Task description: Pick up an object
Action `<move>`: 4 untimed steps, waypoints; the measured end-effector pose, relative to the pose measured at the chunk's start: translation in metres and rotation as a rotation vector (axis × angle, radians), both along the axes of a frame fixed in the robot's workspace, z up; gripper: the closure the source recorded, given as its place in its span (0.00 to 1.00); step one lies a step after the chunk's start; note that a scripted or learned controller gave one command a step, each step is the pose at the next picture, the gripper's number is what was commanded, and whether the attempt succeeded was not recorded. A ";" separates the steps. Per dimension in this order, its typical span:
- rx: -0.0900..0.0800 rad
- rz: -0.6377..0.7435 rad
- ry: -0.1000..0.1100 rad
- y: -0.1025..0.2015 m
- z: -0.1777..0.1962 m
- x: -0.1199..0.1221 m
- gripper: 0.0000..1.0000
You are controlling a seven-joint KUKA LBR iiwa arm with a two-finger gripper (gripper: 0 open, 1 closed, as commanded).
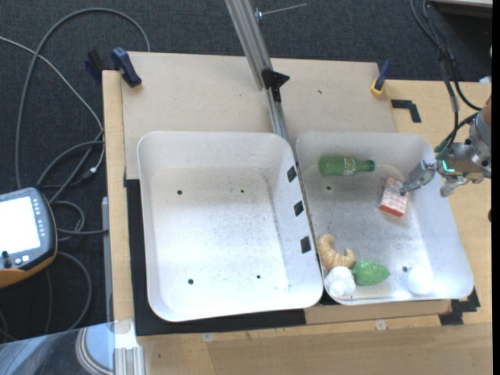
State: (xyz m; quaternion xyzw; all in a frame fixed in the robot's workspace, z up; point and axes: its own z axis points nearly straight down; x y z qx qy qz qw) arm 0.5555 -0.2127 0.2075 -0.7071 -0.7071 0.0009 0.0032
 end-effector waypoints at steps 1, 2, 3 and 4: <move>-0.001 0.001 -0.004 0.000 0.002 0.001 0.00; 0.000 0.003 0.001 0.006 -0.052 0.009 0.00; 0.000 0.000 0.002 0.008 -0.101 -0.001 0.00; -0.001 0.001 -0.001 0.009 -0.116 -0.001 0.00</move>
